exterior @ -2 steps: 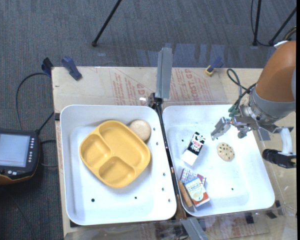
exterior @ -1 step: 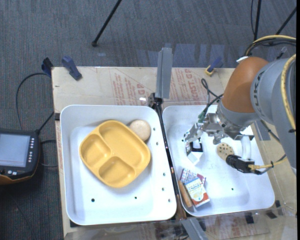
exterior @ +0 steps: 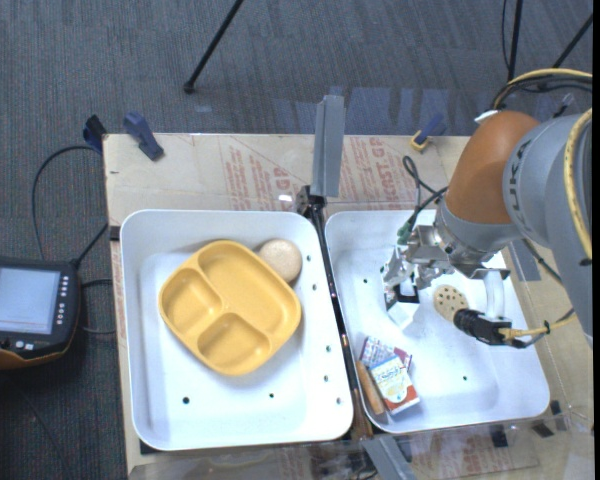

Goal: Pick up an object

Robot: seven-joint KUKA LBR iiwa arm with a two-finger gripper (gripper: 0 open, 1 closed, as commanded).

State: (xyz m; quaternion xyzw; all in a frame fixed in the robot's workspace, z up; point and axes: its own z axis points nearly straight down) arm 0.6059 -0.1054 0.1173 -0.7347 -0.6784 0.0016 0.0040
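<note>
My gripper [exterior: 405, 290] hangs low over the middle of the right bin [exterior: 515, 388], fingers pointing down towards the bin floor. A round tan cookie-like disc with dark dots [exterior: 447, 299] lies just to its right. A small blue and red carton [exterior: 394, 384] rests near the bin's front left, beside a patterned packet [exterior: 378, 350] and a thin brown stick [exterior: 369, 389]. I see nothing clearly between the fingers.
The left bin [exterior: 170, 413] holds a yellow divided plate [exterior: 230, 306] with a beige round object [exterior: 281, 259] at its upper right corner. A grey post [exterior: 328, 148] stands behind the wall between the bins. A black cable fitting [exterior: 480, 324] hangs right of the gripper.
</note>
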